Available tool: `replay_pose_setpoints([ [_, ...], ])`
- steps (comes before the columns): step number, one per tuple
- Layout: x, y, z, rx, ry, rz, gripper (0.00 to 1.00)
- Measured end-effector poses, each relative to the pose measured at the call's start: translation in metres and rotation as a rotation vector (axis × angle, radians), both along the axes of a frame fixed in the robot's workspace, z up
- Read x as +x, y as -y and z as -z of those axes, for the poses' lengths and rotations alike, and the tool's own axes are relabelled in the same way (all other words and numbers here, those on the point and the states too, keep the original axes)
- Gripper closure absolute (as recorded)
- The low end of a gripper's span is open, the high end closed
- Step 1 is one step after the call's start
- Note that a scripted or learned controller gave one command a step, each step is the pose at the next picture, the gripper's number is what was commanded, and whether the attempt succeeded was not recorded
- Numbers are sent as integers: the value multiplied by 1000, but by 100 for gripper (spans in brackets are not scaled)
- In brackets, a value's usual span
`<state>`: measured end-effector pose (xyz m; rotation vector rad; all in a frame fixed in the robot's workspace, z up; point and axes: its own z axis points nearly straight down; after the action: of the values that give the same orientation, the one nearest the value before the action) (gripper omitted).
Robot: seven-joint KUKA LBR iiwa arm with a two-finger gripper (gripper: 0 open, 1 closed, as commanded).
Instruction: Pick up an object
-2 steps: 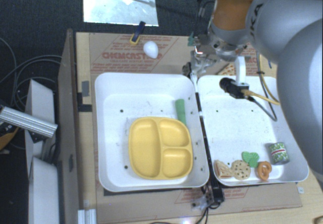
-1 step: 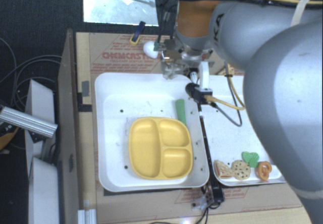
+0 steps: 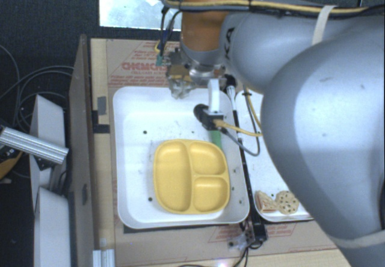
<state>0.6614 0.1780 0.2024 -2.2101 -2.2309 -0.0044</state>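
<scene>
- The yellow divided plate is the largest candidate to pick up. It lies flat in the near half of the left bin, three compartments up, so its raised rim is probably the only grippable edge.
- A slim green object lies just beyond the plate's far right corner, against the bin's right wall. What it is cannot be told.
- The gripper hangs over the bin's far edge, above bare floor and apart from both things. Whether it is wide or narrow cannot be told, and nothing shows in its grasp.
- In the right bin, at the near edge, sit a triangular wafer-like piece and a round dotted biscuit-like piece, touching.
- Count: one plate, one green object, two biscuit-like pieces, two bins.
</scene>
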Motion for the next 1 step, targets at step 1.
replay_pose_setpoints([
  [1,-93,-14,-4,-1,-5,1,100],
])
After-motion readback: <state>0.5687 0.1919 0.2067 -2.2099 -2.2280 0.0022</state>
